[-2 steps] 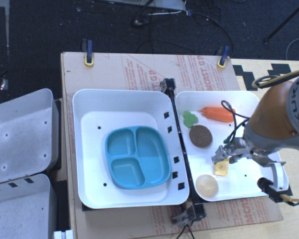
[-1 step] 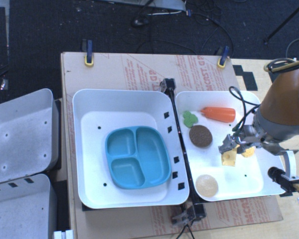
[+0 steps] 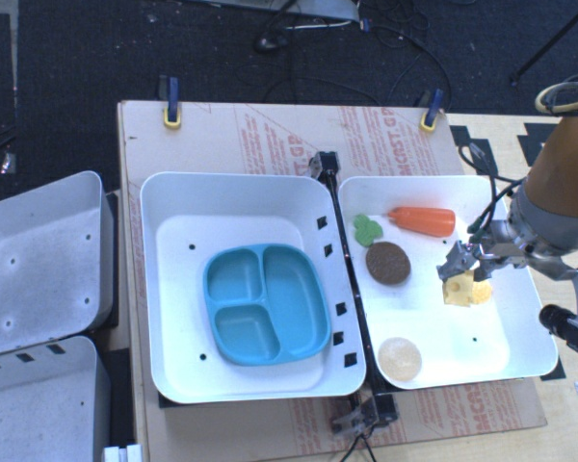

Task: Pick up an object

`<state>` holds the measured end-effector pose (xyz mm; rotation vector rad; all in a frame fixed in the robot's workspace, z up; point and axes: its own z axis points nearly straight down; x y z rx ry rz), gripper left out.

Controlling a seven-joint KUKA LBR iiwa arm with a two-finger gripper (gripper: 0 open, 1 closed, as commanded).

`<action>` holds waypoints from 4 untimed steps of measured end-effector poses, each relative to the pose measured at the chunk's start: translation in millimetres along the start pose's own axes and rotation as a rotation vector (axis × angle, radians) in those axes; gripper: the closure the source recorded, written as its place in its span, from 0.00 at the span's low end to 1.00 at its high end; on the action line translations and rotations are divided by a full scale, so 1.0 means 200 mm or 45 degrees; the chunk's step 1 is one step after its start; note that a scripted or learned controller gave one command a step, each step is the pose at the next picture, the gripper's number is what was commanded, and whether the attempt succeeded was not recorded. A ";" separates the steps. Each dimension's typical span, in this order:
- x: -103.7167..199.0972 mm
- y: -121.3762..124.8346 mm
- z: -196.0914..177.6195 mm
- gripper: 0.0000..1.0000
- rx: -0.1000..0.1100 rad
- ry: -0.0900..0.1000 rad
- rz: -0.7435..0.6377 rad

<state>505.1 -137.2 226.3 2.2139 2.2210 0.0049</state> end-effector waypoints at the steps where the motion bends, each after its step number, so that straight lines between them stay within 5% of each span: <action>1: 0.00 0.01 -0.26 1.00 0.000 0.000 0.000; 4: 0.74 0.13 -0.17 1.00 0.010 0.004 -0.006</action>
